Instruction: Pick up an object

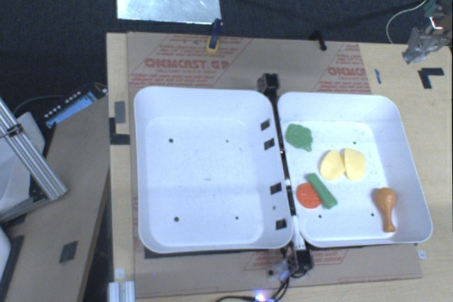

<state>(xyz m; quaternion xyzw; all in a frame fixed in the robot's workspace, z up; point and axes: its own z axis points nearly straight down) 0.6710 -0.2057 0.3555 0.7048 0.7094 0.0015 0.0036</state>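
Nothing lifted yet - all six toy foods lie in the right bin [414, 187]: green lump [299, 136], drumstick [386, 207], others between. Pincer state - cannot tell. Whole pick remains.

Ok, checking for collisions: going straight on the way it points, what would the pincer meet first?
The pincer would probably meet the bench just beyond the right bin; depth is unclear.
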